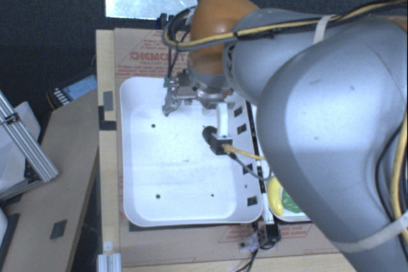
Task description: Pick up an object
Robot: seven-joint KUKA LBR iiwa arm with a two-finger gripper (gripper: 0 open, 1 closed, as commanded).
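The gripper hangs at the left bin's far edge, its state beyond my telling, while a yellow-green object at the right bin's near-left corner looks light, smooth, best pinched across its middle.

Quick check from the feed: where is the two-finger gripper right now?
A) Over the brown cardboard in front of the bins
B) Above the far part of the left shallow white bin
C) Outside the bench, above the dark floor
B: the two-finger gripper hangs over the far part of the left shallow white bin, below the arm's orange band.
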